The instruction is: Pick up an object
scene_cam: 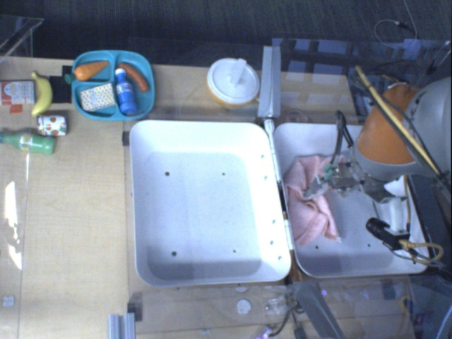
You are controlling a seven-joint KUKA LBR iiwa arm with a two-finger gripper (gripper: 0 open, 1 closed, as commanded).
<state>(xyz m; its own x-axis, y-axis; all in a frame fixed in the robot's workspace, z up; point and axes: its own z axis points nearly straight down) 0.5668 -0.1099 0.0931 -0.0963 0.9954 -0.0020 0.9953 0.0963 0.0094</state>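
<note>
While the grey arm with its orange band [385, 136] leans in from the right, its two-finger gripper [326, 183] sits low over the right-hand shallow white bin [353, 256], right at the upper right edge of a crumpled pink cloth [311, 203]. From where I stand the fingertips look close together and seem to press into the fabric, but I cannot tell whether any fold is truly pinched between them or how far apart the fingers are. That cloth lies bunched against the left wall of the right bin, running from near its top edge down toward the middle. It looks light, soft and floppy, so I would expect it to sag and drape when lifted rather than keep its shape; nothing about it seems fragile or slippery. The best hold, to my eye, is a raised ridge or thick fold near the top of the heap, where the fingers can close on several layers at once rather than scrape a flat single layer off the bin floor. The left-hand white bin [205, 196] lies alongside, and a blue divided tray of toy food [113, 83] rests on the bench beyond.
</note>
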